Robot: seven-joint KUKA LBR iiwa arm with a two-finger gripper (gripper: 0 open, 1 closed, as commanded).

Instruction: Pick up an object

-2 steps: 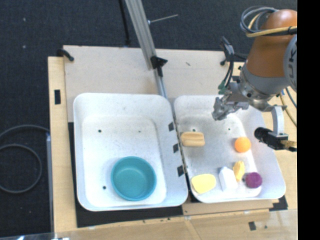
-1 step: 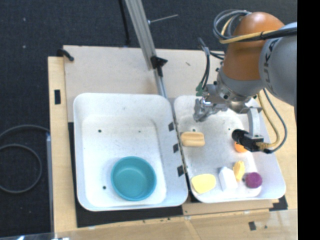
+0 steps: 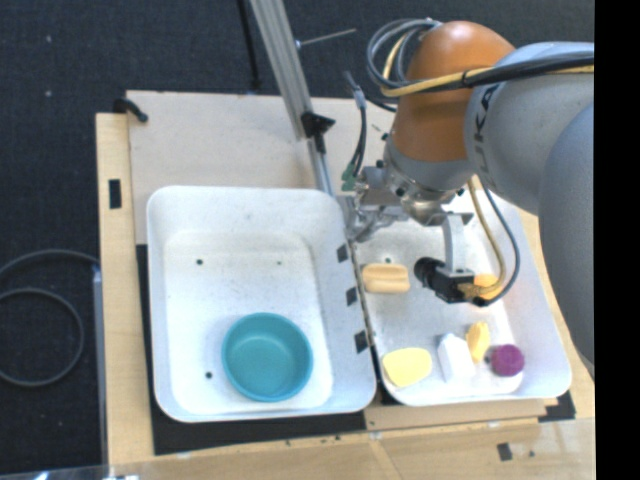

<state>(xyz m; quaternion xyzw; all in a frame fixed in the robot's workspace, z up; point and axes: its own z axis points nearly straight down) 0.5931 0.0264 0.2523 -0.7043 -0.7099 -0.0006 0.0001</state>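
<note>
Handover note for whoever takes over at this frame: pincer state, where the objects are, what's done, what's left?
The pincer sits low at the inner edge of the right bin, beside the wall between the bins; no object seen in it.
Right bin: tan block nearest the pincer, then yellow piece, white piece, small yellow piece and purple ball along the near side.
Left bin: teal bowl.
Done: nothing picked yet.
Left: grasp and lift one object; the tan block looks closest.

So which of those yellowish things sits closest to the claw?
The tan roll, right by the gripper; the flat yellow piece and small yellow piece lie farther off.
</note>
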